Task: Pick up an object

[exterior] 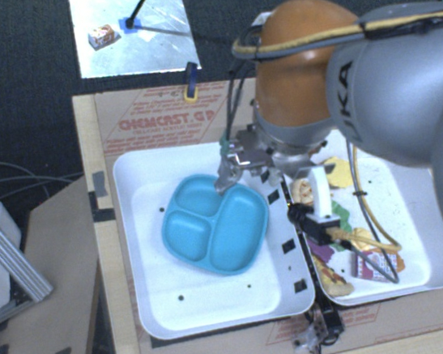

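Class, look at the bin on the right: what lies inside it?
The right bin holds a heap of small mixed objects, including yellow, green and purple pieces. The arm covers its upper part, so anything lying there cannot be seen.

A robotics lab: cardboard-covered bench [156, 120], two white bins [142, 224], aluminium framing [3, 252].

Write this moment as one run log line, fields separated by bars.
arm: over bins' divider | gripper: at blue tray rim, left bin | grasp: unclear | right bin: mixed small items

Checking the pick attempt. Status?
Gripper low at blue tray rim, left bin. Grasp unconfirmed. Clutter in right bin; arm hides part.
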`<state>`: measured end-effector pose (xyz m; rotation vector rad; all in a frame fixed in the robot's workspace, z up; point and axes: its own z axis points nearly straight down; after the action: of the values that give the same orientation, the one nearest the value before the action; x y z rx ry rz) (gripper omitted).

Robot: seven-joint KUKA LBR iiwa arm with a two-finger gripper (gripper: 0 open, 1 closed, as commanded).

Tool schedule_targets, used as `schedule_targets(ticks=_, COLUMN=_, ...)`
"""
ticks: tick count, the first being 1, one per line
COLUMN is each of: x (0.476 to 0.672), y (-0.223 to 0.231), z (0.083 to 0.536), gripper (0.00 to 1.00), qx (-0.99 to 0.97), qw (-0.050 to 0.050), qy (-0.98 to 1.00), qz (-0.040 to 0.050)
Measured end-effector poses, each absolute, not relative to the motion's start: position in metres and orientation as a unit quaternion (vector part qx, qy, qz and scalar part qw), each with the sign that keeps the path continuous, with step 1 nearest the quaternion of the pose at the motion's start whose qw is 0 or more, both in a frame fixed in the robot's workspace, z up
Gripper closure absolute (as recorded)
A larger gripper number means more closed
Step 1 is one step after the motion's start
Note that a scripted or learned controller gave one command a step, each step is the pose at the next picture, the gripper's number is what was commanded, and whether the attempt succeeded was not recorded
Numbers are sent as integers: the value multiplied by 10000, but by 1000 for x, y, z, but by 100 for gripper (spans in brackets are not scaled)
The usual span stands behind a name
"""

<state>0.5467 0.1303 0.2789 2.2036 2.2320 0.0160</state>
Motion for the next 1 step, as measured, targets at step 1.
schedule_targets(ticks=1, x=514, y=131, z=499, gripper=0, qx=7046, qw=46, qy=7095, qz=96)
